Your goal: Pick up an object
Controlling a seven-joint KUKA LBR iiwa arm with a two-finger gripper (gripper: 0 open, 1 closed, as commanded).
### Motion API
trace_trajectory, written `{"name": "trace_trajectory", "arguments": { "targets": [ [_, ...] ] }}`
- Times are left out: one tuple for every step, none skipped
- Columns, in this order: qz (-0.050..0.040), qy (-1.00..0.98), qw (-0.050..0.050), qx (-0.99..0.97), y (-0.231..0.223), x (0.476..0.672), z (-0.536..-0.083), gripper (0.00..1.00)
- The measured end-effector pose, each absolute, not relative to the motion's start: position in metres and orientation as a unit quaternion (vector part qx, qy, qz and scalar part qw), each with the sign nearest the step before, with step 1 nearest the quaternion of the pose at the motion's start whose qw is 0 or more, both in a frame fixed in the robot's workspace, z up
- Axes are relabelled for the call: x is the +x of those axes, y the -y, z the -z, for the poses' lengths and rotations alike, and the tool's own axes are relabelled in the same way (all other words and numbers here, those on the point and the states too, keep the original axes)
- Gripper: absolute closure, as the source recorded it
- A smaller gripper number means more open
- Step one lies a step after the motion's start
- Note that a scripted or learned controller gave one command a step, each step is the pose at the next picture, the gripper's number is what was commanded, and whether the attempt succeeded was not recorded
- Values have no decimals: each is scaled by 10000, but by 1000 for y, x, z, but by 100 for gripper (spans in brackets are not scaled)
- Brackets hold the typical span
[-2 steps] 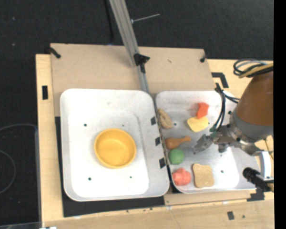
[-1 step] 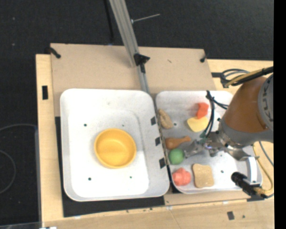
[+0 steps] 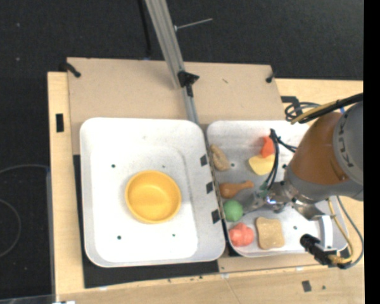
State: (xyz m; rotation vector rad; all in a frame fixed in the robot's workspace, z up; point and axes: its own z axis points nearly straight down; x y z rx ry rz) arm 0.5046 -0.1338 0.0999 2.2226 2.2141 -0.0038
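The right bin [image 3: 240, 133] holds several small objects: a tan lump [image 3: 220, 159], a brown drumstick-shaped piece [image 3: 235, 187], a green ball [image 3: 233, 210], a red ball [image 3: 242, 234], a slice of toast [image 3: 270, 232], a yellow piece [image 3: 261, 164] and an orange-red piece [image 3: 267, 147]. My gripper [image 3: 270, 201] hangs low over the middle of this bin, just above the toast and right of the green ball. The arm's orange band [image 3: 320, 157] covers the bin's right part.
The left bin [image 3: 107, 144] holds a yellow bowl [image 3: 153, 196] near its middle. A metal pole [image 3: 168, 37] slants from the top of the view down to the gap between the bins. Cables [image 3: 297, 111] lie at the right bin's far corner.
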Motion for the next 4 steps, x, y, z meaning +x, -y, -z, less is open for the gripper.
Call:
{"name": "trace_trajectory", "arguments": {
  "targets": [
    [-14, -7046, 30, 7096, 133, 506, -112, 100],
    [-18, -7055, 35, 7087, 143, 504, -170, 100],
    [-21, -7082, 39, 7060, 144, 497, -228, 100],
    [-10, -7085, 13, 7057, 145, 498, -236, 100]
  ]
}}
